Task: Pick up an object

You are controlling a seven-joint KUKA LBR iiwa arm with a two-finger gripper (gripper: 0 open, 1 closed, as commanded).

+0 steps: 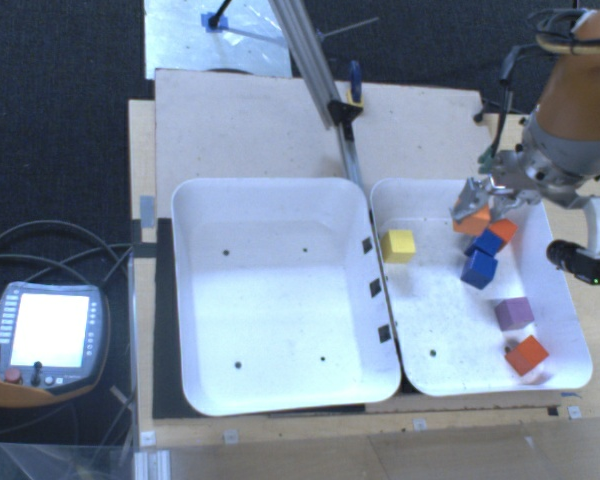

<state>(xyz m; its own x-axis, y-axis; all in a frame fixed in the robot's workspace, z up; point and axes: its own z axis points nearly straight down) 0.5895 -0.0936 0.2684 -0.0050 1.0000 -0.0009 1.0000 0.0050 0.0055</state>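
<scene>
My gripper (pixel 474 208) hangs over the far part of the right bin (pixel 555 298), reaching in from the right. A small orange block (pixel 472 224) sits at its fingertips, and the fingers look shut on it. Just right of that lies another orange piece (pixel 503 230) against a blue block (pixel 491 241), with a second blue block (pixel 478 269) below. A yellow cube (pixel 398 245) rests near the bin's left wall. A purple block (pixel 513 313) and an orange block (pixel 526 355) lie toward the near right corner.
The left bin (pixel 195 268) stands beside the right one, with a shared rim between them. A slanted metal rod (pixel 310 48) runs down to the bins' far junction. A teach pendant (pixel 42 343) lies at the far left, off the bench.
</scene>
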